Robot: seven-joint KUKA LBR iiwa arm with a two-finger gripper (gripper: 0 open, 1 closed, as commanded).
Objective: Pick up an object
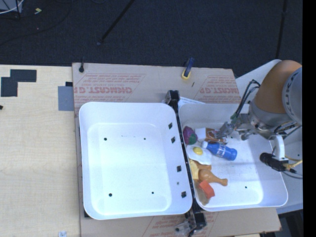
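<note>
1. Right now the gripper [226, 130] hangs low in the right bin [269, 194], just above the blue bottle [222, 151] and slightly toward the bin's far wall.
2. Whether the tool is apart or together, I cannot tell; nothing shows clamped in it.
3. Everything worth picking crowds against the divider side: a purple ball [189, 134] beyond the bottle, a yellow piece [197, 151] touching the bottle's cap end, a tan toy [210, 176] and a red piece [206, 189] nearer the camera than the bottle.
4. My read: the arm [276, 95] sits over that cluster because the pile offers the most targets, the bottle being closest.
5. Beyond the divider from the bottle, the left bin [94, 113] waits.
</note>
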